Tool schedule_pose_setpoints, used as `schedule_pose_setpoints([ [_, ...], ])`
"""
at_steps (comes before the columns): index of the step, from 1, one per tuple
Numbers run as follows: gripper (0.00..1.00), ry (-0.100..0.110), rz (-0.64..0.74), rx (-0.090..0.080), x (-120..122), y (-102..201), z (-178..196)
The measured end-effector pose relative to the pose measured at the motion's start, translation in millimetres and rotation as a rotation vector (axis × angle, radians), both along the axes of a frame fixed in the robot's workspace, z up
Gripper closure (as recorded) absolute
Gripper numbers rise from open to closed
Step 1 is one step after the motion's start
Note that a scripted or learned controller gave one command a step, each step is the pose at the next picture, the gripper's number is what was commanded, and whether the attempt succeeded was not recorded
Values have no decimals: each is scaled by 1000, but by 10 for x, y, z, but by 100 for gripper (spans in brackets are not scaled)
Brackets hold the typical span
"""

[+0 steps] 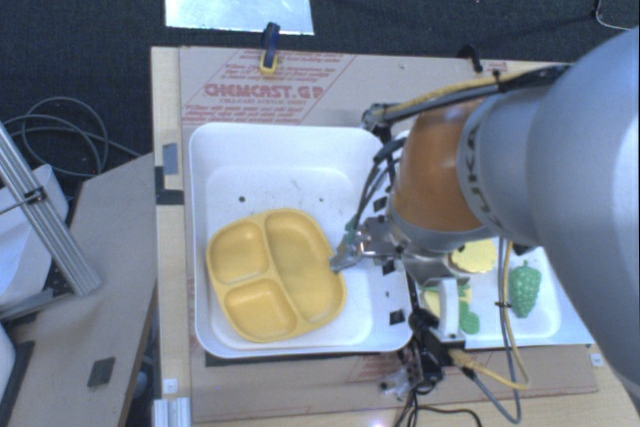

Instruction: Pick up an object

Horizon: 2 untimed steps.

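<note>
The gripper (345,258) hangs at the right rim of the yellow divided plate (274,272) in the left bin (290,155) — open or closed I cannot tell — and I think it may slip off this thin, shallow edge.

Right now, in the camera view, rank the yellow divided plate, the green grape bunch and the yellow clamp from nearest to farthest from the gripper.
1. Yellow divided plate: left bin, its right rim at the gripper.
2. Green grape bunch: right bin, beyond the arm.
3. Yellow clamp: top edge of the board, farthest.
</note>
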State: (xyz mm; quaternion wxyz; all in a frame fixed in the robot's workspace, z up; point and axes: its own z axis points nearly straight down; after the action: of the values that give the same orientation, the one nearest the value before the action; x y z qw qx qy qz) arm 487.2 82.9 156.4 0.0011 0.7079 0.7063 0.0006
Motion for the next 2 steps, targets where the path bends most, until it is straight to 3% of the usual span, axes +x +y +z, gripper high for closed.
schedule_pose_setpoints([
  [1,0,-6,11,4,531,494,359],
  [2,0,1,11,3,2,1104,805],
])
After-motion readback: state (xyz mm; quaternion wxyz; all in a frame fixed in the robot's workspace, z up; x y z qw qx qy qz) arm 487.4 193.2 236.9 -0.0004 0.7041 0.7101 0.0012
